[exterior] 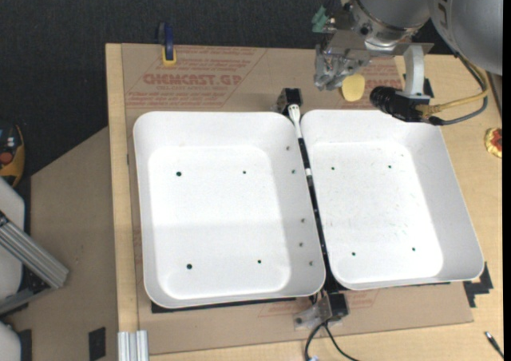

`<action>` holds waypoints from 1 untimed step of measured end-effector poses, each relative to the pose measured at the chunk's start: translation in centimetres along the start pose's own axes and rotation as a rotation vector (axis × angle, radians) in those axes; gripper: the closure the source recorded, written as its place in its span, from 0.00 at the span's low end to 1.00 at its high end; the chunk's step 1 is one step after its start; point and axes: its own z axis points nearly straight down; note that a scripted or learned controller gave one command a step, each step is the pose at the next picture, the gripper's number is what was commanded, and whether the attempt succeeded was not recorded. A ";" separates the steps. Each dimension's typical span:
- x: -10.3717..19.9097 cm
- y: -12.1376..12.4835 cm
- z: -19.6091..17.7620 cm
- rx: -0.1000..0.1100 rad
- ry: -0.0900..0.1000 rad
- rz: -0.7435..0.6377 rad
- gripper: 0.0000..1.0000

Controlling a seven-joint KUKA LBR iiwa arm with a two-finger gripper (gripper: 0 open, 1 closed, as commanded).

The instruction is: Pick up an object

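My gripper (334,80) hangs raised over the back edge of the bench, behind the right bin (447,192). A small pale yellow object (354,88) sits at its fingertips, partly hidden by the right finger, and the gripper is shut on it. The object is above the brown board, outside both bins. The arm with its orange band comes in from the top right.
The left bin (148,192) and the right bin lie side by side on a brown board (207,72). A black rod (302,152) runs along the seam between them. A blue and yellow clamp (167,42) stands at the board's back left.
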 end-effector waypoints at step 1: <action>6.9 0.4 7.9 0.015 0.004 -0.011 1.00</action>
